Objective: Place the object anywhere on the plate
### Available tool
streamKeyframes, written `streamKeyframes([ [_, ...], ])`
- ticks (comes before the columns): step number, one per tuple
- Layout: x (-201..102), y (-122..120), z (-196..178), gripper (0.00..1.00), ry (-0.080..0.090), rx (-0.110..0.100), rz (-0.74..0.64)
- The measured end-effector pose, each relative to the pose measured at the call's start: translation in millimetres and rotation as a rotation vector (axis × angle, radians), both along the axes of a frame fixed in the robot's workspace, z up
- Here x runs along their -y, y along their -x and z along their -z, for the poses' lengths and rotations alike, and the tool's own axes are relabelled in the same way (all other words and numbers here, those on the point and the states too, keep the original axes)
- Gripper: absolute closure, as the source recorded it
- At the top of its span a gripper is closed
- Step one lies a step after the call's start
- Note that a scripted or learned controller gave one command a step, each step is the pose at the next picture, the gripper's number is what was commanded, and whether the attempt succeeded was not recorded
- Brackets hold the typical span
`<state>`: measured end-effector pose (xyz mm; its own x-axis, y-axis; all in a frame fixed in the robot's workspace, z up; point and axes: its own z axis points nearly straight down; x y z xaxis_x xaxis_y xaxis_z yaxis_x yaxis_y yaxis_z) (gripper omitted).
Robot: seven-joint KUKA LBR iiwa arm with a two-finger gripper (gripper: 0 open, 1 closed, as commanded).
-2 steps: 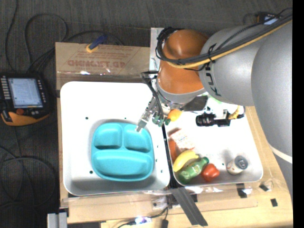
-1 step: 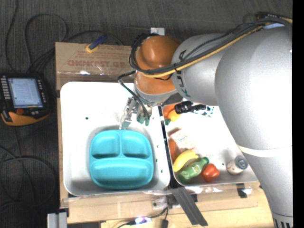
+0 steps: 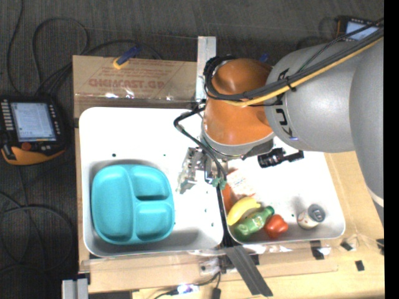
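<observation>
I see the grey arm (image 3: 324,86) over 2 white bins (image 3: 124,129). The turquoise plate (image 3: 132,203) sits in the left one. My pincer (image 3: 192,173) hangs right of it; whether it is open or grips anything, I cannot tell. I should travel left, release low.

light: bright, even | shadows: soft | focus: slightly soft | glare: none

Grey arm (image 3: 330,98), orange band (image 3: 240,101), black cables (image 3: 187,118)
</observation>
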<state>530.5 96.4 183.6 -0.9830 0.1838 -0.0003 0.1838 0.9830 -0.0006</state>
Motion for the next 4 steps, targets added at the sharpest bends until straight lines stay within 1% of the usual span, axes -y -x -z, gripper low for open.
streamKeyframes([
  [1, -72, 10, -2, 1.0, -0.003, 0.0, -0.27],
  [2, -50, 43, 7, 1.0, 0.0, -0.002, -0.316],
  [3, -70, -7, -94, 1.0, -0.002, 0.003, -0.557],
  [4, -58, 31, 69, 1.0, -0.006, -0.001, -0.743],
])
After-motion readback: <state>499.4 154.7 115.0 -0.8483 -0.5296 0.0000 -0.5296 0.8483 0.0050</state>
